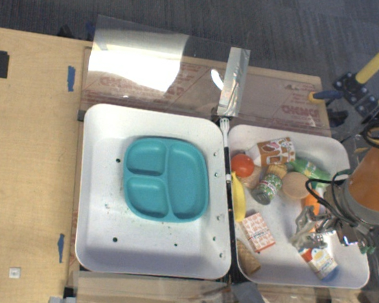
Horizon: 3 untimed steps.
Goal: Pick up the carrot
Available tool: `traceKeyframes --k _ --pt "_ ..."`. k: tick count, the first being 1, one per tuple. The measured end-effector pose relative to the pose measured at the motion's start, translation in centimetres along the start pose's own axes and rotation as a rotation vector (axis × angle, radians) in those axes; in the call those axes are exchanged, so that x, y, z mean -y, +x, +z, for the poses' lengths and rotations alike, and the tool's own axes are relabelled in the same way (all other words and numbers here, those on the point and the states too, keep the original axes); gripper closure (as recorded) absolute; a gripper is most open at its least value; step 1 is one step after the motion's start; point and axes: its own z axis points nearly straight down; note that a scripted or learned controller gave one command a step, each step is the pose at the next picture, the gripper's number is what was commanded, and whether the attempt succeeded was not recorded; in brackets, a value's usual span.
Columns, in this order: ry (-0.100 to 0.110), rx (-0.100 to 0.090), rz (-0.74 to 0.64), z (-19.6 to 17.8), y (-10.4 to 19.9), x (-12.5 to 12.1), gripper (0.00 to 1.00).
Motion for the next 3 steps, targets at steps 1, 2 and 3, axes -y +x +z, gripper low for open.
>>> traceKeyframes --k 1,2,3 --pt "0.0 0.003 -0.133 -7.3 -2.4 -4.7 1.0" --pt "0.001 0.009 -0.132 -8.2 -2.6 -4.8 1.0" --pt "0.004 0.018 -0.132 -9.3 -2.9 -4.8 1.0"
